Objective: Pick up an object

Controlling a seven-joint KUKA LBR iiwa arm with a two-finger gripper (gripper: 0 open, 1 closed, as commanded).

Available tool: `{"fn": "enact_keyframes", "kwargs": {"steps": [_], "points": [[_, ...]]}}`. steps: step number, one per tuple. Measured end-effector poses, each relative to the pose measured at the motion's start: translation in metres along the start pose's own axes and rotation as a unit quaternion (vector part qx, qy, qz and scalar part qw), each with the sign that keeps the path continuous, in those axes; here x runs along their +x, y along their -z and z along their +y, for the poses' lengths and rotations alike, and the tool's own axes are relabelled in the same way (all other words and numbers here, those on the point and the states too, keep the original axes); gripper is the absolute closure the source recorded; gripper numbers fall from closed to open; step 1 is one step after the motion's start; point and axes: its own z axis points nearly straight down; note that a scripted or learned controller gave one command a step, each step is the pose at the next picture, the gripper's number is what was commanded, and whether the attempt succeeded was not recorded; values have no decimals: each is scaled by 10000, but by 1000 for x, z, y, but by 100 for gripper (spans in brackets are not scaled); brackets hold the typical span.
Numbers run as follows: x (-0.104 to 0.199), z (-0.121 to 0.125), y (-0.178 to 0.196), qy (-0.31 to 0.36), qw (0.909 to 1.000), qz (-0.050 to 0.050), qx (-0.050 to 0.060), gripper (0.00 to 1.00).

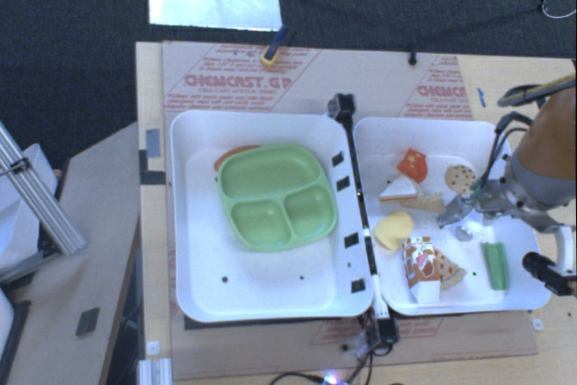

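Gripper (462, 217): low over the right bin (518, 297), right of frame centre; finger spread cannot be told, nothing seen between them. Nearby in that bin: cookie (460, 178) just above, green stick (496, 265) below right, yellow piece (393, 230), pizza slice (425, 264), white wedge (398, 188), red piece (413, 165). Left bin (194, 221): green divided tray (276, 197) lying over an orange-red item (225, 158).
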Motion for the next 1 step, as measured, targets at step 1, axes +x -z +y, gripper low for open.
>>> {"fn": "enact_keyframes", "kwargs": {"steps": [1], "points": [[-4,7,-16,-5,9999,-50,-112,0]]}}
